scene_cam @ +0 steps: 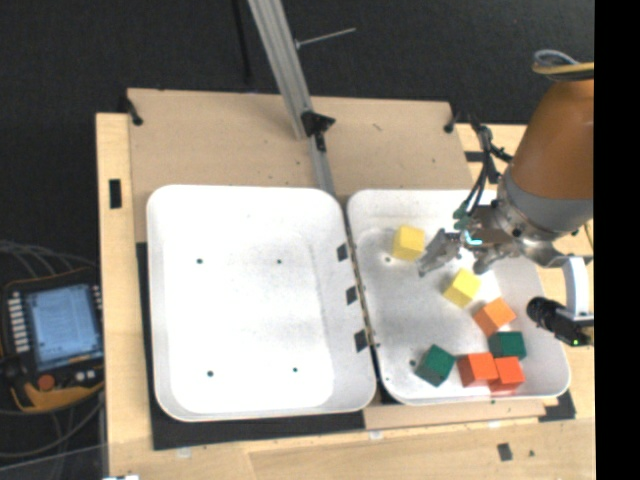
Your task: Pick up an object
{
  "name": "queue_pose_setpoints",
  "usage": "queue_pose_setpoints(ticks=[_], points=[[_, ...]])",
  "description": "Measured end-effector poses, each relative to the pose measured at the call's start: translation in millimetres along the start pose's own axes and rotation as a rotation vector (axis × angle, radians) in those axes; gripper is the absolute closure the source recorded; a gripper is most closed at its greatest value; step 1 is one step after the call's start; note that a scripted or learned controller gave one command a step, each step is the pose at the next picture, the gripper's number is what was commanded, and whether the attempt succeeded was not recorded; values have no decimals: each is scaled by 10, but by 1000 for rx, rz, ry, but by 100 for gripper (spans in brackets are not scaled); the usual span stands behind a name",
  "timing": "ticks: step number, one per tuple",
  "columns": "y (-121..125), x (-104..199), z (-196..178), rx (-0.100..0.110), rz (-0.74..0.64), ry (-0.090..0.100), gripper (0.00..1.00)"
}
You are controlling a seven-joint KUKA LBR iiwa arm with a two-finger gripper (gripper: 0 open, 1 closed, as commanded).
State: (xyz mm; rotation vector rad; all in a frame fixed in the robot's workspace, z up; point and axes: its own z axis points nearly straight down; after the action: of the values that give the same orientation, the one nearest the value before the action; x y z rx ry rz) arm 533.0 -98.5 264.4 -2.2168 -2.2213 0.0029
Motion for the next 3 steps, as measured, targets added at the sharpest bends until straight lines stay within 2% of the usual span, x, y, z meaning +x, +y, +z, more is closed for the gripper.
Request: queue_pose_setpoints(ticks=[1,3], points=[[8,-3,-22,-6,3,-1,0],[164,-31,1044,1,3,-3,0]])
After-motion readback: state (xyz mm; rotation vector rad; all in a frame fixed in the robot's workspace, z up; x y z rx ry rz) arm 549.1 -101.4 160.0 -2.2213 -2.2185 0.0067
